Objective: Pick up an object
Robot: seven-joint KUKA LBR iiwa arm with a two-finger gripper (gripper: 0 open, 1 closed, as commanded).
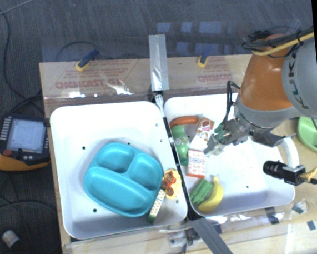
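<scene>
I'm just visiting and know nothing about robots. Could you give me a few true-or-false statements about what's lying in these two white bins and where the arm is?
1. A blue divided tray lies in the left bin. True.
2. The banana lies in the left bin. False: it lies in the right bin, near its front edge.
3. The gripper is over the right bin. True.
4. The arm reaches in from the view's left. False: it comes in from the right.
5. A small red and white carton lies beside the blue tray. False: it lies in the right bin, near the gripper.
</scene>
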